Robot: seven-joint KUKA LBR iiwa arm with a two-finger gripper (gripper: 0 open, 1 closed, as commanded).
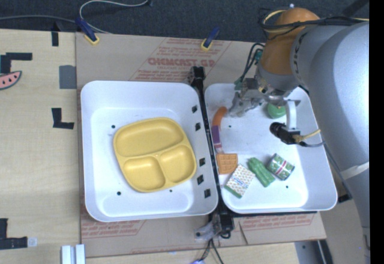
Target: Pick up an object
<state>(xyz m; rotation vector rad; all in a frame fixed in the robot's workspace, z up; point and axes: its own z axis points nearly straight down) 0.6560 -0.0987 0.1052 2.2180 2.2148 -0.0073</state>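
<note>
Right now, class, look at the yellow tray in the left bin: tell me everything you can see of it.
The yellow tray looks like smooth moulded plastic, with rounded corners and three compartments: one long section across the far side and two smaller ones nearer the camera. It lies flat and right way up, turned slightly askew, on the floor of the left bin, roughly in the middle, apart from the walls. Nothing is seen in its compartments, and the gripper is over the other bin.

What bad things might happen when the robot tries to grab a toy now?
1. The gripper hangs close to the right bin's left wall, beside the orange piece, so it may bump the wall or just push the piece away.
2. The green block, can and packet lie crowded together; a grab there might knock the others.
3. A cable trails over the bin and may snag.
</note>
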